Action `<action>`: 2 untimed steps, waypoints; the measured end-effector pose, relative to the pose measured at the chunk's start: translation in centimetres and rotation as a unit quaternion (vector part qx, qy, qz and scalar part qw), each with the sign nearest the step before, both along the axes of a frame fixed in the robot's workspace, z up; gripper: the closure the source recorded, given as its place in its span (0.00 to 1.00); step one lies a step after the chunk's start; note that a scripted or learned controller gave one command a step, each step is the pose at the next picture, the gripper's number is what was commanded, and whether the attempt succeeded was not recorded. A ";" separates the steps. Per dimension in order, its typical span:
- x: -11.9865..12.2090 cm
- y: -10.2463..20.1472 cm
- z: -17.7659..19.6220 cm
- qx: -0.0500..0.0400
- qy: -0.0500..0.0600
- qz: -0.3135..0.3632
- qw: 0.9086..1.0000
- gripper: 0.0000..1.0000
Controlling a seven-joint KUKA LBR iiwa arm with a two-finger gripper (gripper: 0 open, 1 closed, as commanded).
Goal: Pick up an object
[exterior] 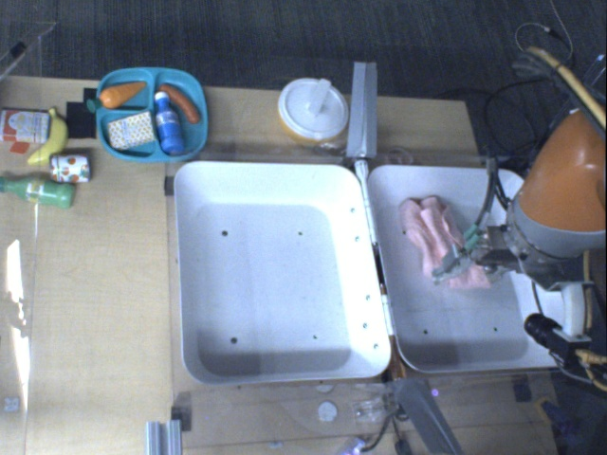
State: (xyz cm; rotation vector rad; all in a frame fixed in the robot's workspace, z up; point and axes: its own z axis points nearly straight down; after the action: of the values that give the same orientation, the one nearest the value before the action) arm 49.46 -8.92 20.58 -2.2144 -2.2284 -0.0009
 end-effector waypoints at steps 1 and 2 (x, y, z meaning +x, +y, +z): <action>8.9 -0.5 -10.8 -0.001 -0.007 -0.017 1.000 0.00; 12.1 -0.4 -11.3 -0.003 -0.009 0.039 0.999 0.00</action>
State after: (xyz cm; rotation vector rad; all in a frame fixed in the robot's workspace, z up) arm 61.56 -9.34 9.31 -2.1373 -2.3245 -0.0140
